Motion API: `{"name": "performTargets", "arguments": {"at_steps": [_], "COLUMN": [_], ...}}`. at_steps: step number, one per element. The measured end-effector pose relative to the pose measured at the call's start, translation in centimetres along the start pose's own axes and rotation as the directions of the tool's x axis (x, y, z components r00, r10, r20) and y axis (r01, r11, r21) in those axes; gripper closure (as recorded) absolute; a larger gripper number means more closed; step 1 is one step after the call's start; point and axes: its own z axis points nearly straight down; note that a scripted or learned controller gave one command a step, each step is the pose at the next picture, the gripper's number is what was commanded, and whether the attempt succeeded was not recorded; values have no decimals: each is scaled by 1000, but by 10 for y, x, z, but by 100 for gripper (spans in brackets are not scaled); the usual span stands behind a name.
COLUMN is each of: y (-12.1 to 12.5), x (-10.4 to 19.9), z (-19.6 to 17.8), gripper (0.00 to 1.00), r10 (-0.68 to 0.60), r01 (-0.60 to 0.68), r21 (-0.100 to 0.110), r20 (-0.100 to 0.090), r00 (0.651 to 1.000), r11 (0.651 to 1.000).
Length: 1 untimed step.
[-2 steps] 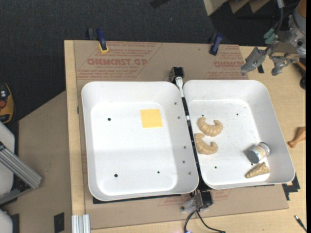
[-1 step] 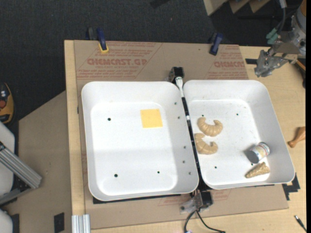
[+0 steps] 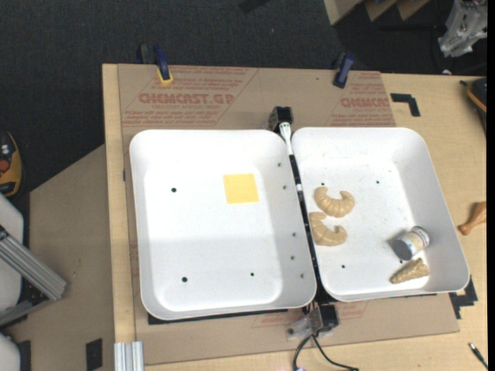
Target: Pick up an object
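Observation:
A flat yellow square point(image 3: 240, 188) lies in the left bin point(image 3: 155, 230), near its upper middle. In the right bin point(image 3: 402, 149) two tan croissant-shaped pieces sit close together near the left wall, one point(image 3: 334, 202) above the other point(image 3: 328, 233). A small grey and white can point(image 3: 409, 243) lies on its side toward the right bin's lower right. Just below it rests a tan cone-shaped piece point(image 3: 409, 271).
Both bins sit on a brown cardboard sheet point(image 3: 232, 91) held by blue clamps point(image 3: 162, 62) at the back. A black bracket point(image 3: 281, 117) stands at the top of the seam between the bins. Cables point(image 3: 313, 338) trail from the front edge.

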Motion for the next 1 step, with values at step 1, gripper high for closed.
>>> {"name": "performTargets", "arguments": {"at_steps": [1], "y": [8], "x": [46], "z": [147], "gripper": [100], "r10": [1], "r01": [-1], "r21": [35], "r20": [-6], "r00": [1000], "r11": [999]}}
